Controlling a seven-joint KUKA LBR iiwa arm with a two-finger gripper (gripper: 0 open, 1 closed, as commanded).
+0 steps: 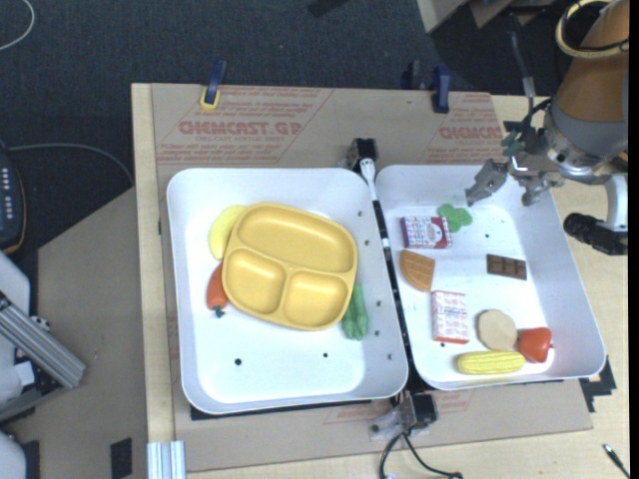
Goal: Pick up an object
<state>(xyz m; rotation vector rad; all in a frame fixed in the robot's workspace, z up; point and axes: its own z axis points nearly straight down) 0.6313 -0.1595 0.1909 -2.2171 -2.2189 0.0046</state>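
My gripper (510,187) hangs over the far edge of the right bin (569,297), fingers spread open with nothing between them. Below and left of it lie a small green piece (455,216) and a red-and-white packet (424,232). Further toward the front of this bin are an orange wedge (417,269), a brown chocolate bar (505,265), a red-and-white carton (449,317), a tan round biscuit (496,328), a red tomato (535,343) and a yellow corn cob (489,363).
The left bin (190,347) holds a yellow divided tray (288,265), with a yellow piece (225,230) and a red pepper (216,292) at its left and a green vegetable (354,314) at its right. A black divider (384,257) runs between the bins.
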